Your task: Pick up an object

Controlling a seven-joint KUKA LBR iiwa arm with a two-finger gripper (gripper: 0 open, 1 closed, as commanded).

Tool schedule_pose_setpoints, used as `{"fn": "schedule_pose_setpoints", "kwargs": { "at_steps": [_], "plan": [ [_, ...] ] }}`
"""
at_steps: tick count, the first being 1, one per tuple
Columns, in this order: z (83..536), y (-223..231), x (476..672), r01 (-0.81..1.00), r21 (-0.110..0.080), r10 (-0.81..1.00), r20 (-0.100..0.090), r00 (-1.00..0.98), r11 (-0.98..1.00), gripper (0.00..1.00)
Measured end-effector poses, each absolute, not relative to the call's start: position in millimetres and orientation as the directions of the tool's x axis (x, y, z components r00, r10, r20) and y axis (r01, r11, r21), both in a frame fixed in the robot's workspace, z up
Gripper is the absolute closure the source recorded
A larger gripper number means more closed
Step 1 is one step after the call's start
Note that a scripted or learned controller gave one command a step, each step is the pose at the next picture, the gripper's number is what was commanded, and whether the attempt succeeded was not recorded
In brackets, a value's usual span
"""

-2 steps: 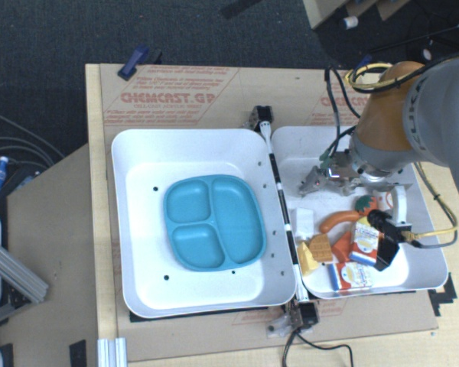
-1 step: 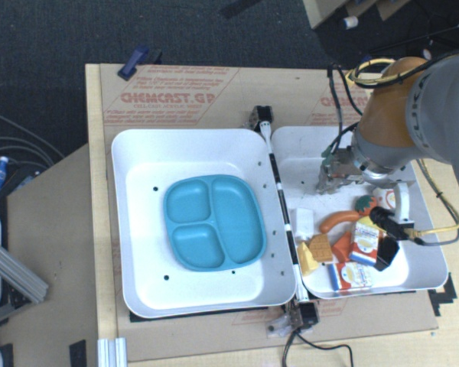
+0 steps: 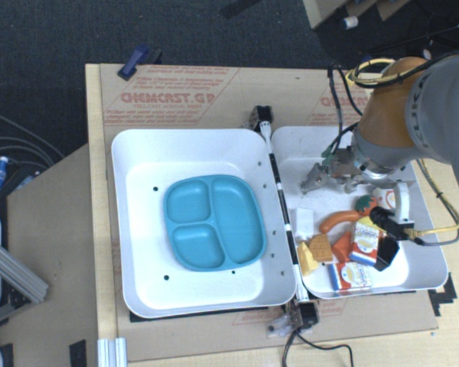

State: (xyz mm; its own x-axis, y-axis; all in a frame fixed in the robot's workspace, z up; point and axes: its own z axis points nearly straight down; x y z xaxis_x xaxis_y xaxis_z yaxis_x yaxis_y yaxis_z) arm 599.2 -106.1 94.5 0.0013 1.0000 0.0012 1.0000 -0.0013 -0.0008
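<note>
Objects lay heaped in the near half of the bin closer to the arm; gripper was at that bin's far half.

Camera view: right bin held the clutter: an orange curved piece approx. mid-bin, a white block by the edge shared w/ the other bin, a tan piece just beside a yellow piece along that same edge, a red-white packet & a blue-red packet by the near edge. Gripper sat close to the shared edge, apart from the heap; open or closed, couldn't tell. Left bin carried a blue 3-compartment plate at its ctr.
</note>
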Motion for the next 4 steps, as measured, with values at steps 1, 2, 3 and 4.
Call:
{"fn": "schedule_pose_setpoints", "kwargs": {
  "at_steps": [1, 2, 3, 4],
  "plan": [
    [85, -102, 666.7, 1.0, 0.001, 1.0, 0.0, -0.001, 0.001, 0.0],
    [84, -98, 607.5, 1.0, -0.002, 1.0, 0.001, 0.001, -0.001, 0.0],
    [85, -96, 666.8, 1.0, 0.001, 1.0, 0.0, -0.001, 0.001, 0.0],
    [84, -95, 592.6, 1.0, -0.002, 1.0, 0.001, 0.001, -0.001, 0.0]
  ]
}}
